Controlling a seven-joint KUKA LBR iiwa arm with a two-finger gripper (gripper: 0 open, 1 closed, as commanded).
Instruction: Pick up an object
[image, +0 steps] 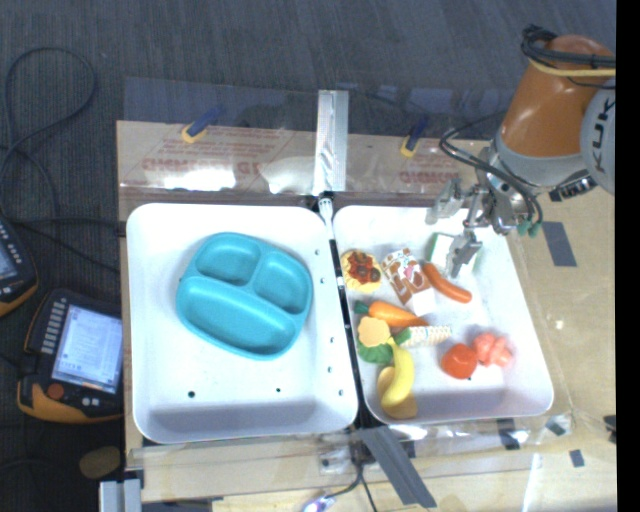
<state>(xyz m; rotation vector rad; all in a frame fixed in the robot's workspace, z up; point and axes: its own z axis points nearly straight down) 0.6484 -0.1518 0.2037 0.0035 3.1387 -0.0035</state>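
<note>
Banana (397, 381) and tomato (459, 361) at near rim, gripper (463, 243) poised empty and parted above sausage (446, 283): best lowered straight, fingers straddling before closing.

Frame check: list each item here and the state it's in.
Tool: low in right bin's far corner, nothing seen held.
Hot dog: lying flat, beside tool.
Banana: lying at bin's near edge.
Carrot: lying flat.
Blue tray: upright, in left bin.
</note>
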